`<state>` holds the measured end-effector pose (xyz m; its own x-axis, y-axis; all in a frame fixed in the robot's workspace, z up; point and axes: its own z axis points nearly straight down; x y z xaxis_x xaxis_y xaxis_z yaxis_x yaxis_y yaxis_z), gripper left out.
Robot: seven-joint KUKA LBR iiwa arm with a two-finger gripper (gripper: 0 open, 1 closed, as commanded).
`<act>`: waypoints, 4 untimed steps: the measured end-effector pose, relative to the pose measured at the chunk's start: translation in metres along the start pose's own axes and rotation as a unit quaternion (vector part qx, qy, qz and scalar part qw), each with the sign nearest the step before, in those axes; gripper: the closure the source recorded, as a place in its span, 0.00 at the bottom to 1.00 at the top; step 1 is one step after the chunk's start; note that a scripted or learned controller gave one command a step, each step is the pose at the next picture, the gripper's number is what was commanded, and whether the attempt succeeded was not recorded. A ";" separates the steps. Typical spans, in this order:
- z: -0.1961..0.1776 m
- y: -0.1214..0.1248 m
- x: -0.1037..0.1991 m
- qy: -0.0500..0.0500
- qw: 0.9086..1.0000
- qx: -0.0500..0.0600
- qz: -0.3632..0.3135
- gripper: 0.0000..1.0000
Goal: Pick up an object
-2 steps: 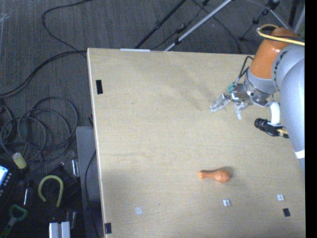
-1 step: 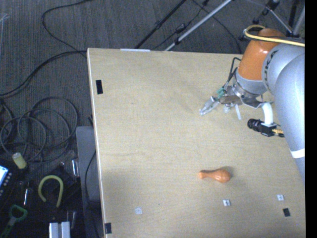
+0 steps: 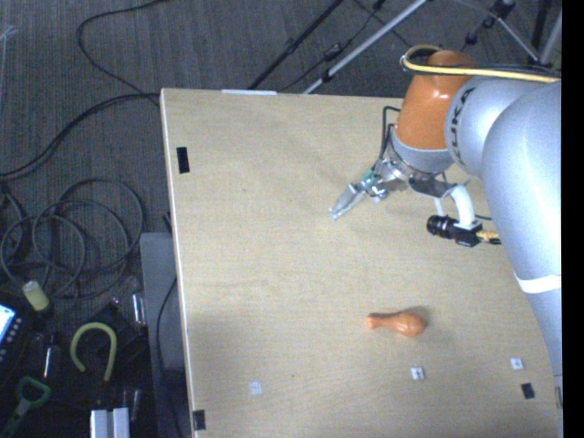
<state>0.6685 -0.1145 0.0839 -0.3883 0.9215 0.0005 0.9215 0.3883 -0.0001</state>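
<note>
The claw (image 3: 339, 208) sits a little above and right of the frame's middle, over bare board, pointing toward 8 o'clock. Its pale fingers (image 3: 350, 197) run together into a slim point; whether a gap stands between them cannot be told, and nothing is seen held. Behind the claw, at 2 o'clock from it, is the grey wrist (image 3: 415, 162), and above that the orange band (image 3: 429, 108). A thin yellowish cable (image 3: 474, 69) loops over the top of the band. A small black cylinder (image 3: 452, 229) hangs from a white bracket just below the wrist, at 4 o'clock from the claw. The thick grey arm (image 3: 520, 181) fills the right side and runs out of frame at 5 o'clock.

The object (image 3: 398, 323) is a small orange piece, bulbous at its right end and tapering to a narrow neck at its left. It lies flat on the board at 5 o'clock from the claw, well apart from it and untouched.

The board (image 3: 265, 272) is a tan, flat surface with black marks near its edges and a few small pale squares near its lower edge. To the left, at 9 o'clock, dark carpet (image 3: 82, 80) carries coiled black cables (image 3: 73, 235), and a green hook-shaped item (image 3: 94, 343) lies at 8 o'clock. Stand legs (image 3: 383, 26) cross the floor at 12 o'clock.
</note>
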 end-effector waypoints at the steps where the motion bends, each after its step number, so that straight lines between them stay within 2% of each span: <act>1: -0.009 0.001 0.001 0.001 1.000 -0.001 0.000 1.00; 2: -0.009 0.001 0.001 0.001 1.000 -0.001 0.000 0.00; 3: -0.018 0.001 0.001 0.001 1.000 -0.001 0.000 1.00; 4: -0.018 0.001 0.001 0.001 1.000 -0.001 0.000 0.00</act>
<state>0.6688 -0.1129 0.1017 -0.3875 0.9219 0.0034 0.9219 0.3875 0.0024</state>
